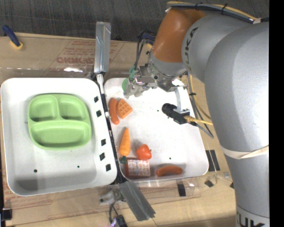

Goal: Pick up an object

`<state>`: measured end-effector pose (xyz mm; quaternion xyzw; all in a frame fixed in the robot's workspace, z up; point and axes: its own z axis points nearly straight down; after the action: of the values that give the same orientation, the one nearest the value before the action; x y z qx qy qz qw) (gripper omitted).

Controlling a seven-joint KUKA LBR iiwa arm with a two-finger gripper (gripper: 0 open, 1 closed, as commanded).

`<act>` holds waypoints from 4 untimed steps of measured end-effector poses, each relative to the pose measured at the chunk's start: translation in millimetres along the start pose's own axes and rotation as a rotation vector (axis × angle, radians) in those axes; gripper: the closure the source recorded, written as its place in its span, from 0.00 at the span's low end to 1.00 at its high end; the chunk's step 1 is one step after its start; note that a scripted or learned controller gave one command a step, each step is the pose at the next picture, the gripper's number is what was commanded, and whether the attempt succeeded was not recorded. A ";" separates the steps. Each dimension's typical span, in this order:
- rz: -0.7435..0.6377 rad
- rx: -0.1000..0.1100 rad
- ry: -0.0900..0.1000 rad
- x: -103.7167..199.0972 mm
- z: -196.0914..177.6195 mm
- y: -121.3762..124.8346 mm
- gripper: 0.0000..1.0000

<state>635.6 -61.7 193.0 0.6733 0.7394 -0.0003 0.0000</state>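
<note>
At the right bin's (199, 145) far left corner, the hand (132, 86), grip unreadable, something green (125, 83) half-hidden beneath.

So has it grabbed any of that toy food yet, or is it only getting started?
Nothing looks picked up yet: the waffle, carrot, red pepper, can and sausage all lie in the right bin. The gripper is at that bin's far corner, near the waffle. The whole grab remains.

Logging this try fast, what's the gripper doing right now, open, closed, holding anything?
Gripper: cannot be told; it hangs over the far left corner of the right bin, near the waffle toy.
</note>
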 end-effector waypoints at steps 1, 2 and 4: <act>0.182 0.005 0.001 33.8 -16.3 -52.7 1.00; -0.016 0.004 0.001 15.1 -19.8 -121.0 1.00; -0.056 0.006 0.002 18.7 2.6 -111.7 0.00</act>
<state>522.7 -53.6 190.4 0.6523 0.7580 -0.0020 -0.0028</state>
